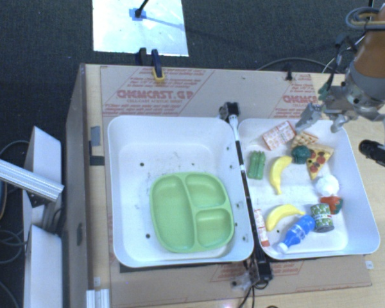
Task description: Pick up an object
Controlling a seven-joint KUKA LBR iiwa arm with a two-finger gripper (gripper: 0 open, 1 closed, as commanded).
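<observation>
The end effector [322, 117] hangs open with its fingers spread, gripping nothing. Just below it lie a flat checkered cracker [278, 135], a dark green lump [301, 153] and a pizza wedge [319, 158]; farther down, two smooth curved plastic bananas [280, 172].

The arm enters at the 2 o'clock edge of the camera view. Its orange band sits uppermost, at the frame border, with the grey wrist directly below it. The end effector [323, 122] points toward 7 o'clock. Its two fingers [307, 116] are spread well apart with nothing between them. Dark cabling loops beside the wrist.
</observation>
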